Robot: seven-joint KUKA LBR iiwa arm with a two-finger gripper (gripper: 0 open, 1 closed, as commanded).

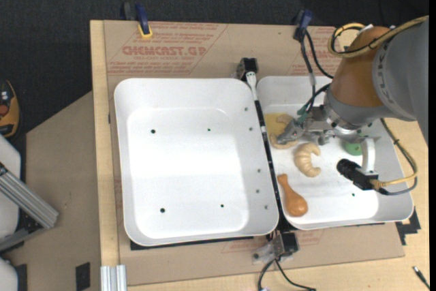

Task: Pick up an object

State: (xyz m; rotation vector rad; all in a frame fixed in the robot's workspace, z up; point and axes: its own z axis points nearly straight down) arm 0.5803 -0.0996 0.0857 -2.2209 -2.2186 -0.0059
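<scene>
Where fingers (294, 131) meet pale lumpy object (285, 140), state unclear; curved tan croissant (308, 160), smooth orange drumstick (291, 197) nearby.

Single fixed cam sat above the bench (204, 44), looking down at a slant, far enough back to fit both white bins: left bin (187, 160) and right bin (381, 204) side by side across the frame. Dark floor showed past the bench's far edge at top. The arm (381, 78) came in from the frame's right side.
</scene>
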